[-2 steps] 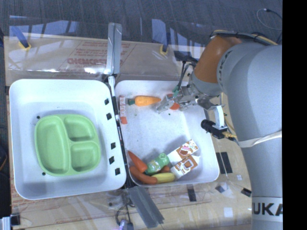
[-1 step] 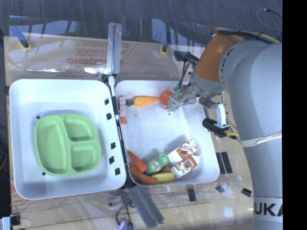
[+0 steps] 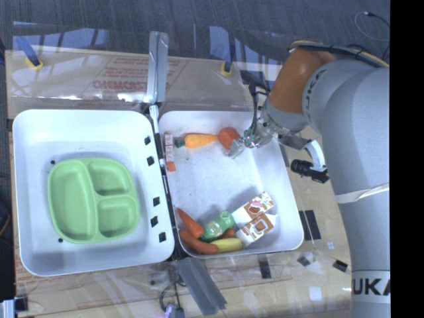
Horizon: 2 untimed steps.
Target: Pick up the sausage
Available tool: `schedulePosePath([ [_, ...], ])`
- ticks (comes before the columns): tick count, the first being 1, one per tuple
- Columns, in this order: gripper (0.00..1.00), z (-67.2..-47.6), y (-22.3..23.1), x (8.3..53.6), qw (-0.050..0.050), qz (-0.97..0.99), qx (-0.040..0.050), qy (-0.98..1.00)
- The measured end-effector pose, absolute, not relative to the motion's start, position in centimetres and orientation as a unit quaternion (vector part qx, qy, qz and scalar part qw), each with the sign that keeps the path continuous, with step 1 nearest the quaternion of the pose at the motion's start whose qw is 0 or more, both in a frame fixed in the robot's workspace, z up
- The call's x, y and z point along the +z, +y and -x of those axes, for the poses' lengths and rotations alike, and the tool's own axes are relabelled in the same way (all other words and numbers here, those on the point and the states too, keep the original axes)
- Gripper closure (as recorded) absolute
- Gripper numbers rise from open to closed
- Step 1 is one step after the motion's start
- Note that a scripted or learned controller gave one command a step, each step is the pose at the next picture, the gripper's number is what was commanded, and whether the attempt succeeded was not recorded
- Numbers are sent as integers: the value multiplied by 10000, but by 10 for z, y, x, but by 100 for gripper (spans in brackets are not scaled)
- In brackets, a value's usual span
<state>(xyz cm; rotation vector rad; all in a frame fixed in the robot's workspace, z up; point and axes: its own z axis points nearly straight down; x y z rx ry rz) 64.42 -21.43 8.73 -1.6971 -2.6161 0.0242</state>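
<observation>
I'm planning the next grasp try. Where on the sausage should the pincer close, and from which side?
Judging by its pose, grip the sausage mid-length from above, across its narrow width. It lies flat along the right bin's near wall, crowded by the carrot piece and banana.

Sausage (image 3: pixel 196 244) lies near front of right bin (image 3: pixel 278 177).

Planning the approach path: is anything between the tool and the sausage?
No. The tool is at the right bin's far end; bare floor leads to the sausage at the near edge, a carrot and green toy crowding it.
</observation>
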Motion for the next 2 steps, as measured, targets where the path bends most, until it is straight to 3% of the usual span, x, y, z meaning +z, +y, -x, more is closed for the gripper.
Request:
schedulePosePath([
  [1,100,-645,-214,98,109,5424,80,-8400],
  [2,100,-625,-208,92,7,5234,4,-8521],
])
